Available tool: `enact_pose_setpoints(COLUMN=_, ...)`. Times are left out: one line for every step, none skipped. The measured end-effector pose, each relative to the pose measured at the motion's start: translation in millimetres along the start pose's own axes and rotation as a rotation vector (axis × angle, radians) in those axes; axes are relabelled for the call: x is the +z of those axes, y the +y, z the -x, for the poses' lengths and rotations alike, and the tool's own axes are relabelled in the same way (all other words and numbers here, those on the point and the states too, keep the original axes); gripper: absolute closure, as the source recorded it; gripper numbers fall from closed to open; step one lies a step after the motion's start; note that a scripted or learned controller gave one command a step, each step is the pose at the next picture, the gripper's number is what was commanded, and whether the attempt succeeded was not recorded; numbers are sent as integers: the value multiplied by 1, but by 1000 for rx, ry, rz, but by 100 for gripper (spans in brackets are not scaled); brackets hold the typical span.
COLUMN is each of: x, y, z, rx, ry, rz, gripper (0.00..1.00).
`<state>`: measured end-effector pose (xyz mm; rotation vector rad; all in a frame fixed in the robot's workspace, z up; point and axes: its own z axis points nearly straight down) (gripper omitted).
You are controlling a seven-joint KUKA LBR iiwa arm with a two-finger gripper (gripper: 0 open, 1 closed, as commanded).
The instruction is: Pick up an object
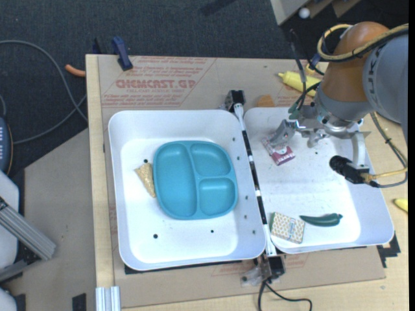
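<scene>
My gripper is low over the upper left part of the right bin, coming in from the orange-banded wrist at the right. A small pink and maroon packet lies directly below its tip, touching or nearly touching it; I cannot see whether it is gripped. A green chili pepper lies near the bin's front, with a tan patterned square to its left in the front corner.
The left bin holds a teal divided plate with a tan wedge tucked at its left edge. A yellow item and an orange bit lie on the bench behind the right bin. Cables trail on the right.
</scene>
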<state>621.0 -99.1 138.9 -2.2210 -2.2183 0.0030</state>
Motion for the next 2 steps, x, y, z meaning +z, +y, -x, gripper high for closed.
enact_pose_setpoints(x=46, y=12, z=-1, rx=-1, ry=0, rz=0, gripper=0)
enact_pose_setpoints(x=35, y=13, z=-1, rx=-1, ry=0, rz=4, gripper=100)
